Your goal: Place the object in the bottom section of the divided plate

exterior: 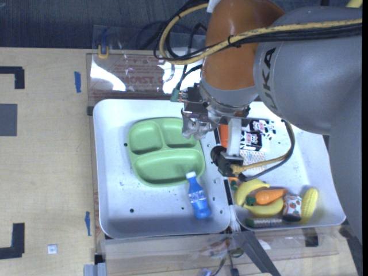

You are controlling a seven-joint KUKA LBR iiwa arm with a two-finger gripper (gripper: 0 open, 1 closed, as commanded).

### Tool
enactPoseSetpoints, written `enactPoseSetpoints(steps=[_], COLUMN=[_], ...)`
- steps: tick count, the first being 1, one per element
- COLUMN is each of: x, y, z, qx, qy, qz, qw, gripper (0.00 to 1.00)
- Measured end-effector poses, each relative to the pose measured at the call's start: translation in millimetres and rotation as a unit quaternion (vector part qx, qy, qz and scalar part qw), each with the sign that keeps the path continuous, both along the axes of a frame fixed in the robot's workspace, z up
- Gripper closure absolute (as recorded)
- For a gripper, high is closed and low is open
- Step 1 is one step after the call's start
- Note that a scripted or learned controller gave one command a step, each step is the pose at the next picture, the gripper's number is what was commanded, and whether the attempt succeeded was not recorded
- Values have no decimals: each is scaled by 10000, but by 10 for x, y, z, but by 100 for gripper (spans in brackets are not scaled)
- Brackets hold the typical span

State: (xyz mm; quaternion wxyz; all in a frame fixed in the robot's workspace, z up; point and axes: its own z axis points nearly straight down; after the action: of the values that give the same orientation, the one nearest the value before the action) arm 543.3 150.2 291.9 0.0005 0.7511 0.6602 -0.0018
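A green divided plate (150, 164) lies in the left white bin (115, 206), with two small sections at the top and one wide section at the bottom. A small blue bottle (198, 199) with a white label lies just off the plate's lower right rim, its cap touching the rim. My gripper (193, 129) hangs over the plate's upper right section, at its right edge. Nothing shows in its grasp. The big grey arm with its orange band covers the area above and to the right.
The right bin (322, 211) holds a banana (252, 187), a carrot (269, 196), a corn cob (310, 203), a small can (292, 207) and a black-and-white patterned carton (256, 138). A clear plastic sheet (129, 73) lies behind the left bin.
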Motion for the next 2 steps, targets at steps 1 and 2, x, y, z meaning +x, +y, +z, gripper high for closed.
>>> enactPoseSetpoints(steps=[1,2], x=[-136,-630], y=[-585,-270], z=[-618,-206], qx=[-3,-3], qy=[24,11], qz=[-1090,-1254], qw=[9940,9921], gripper=[100,100])
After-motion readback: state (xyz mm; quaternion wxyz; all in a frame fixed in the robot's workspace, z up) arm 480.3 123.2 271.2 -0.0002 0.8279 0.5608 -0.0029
